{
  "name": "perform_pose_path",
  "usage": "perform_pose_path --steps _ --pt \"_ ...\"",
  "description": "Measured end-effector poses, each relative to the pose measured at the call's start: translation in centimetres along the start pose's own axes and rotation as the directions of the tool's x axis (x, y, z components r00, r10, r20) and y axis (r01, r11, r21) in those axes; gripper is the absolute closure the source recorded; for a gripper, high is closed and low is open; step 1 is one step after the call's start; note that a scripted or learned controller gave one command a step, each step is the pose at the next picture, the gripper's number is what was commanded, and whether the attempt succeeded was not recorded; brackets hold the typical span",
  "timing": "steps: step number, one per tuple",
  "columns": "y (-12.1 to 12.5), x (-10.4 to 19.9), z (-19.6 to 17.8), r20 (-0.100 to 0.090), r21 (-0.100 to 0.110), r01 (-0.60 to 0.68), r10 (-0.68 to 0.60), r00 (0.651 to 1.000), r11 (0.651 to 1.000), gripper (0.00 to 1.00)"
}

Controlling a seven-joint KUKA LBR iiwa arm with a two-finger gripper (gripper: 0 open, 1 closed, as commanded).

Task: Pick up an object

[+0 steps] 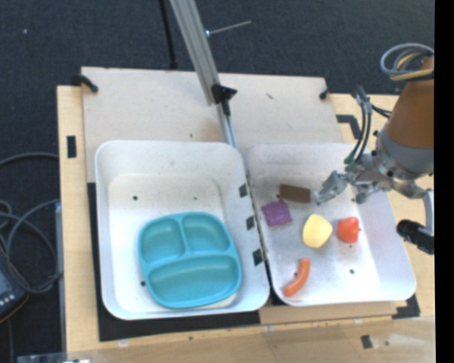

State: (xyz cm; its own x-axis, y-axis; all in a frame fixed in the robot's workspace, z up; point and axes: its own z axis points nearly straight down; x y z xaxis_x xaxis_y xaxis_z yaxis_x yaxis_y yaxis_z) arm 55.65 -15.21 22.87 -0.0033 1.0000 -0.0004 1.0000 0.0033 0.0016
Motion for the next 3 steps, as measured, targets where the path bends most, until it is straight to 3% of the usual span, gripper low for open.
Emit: perform_pose_path --steps 1,3 --pt "0.0 0.0 0.0 0.0 0.0 -0.002 0.002 1.0 1.0 0.0" --pt "0.5 1.0 9.6 0.001 0.005 -0.003 0.003 1.0 1.0 0.0"
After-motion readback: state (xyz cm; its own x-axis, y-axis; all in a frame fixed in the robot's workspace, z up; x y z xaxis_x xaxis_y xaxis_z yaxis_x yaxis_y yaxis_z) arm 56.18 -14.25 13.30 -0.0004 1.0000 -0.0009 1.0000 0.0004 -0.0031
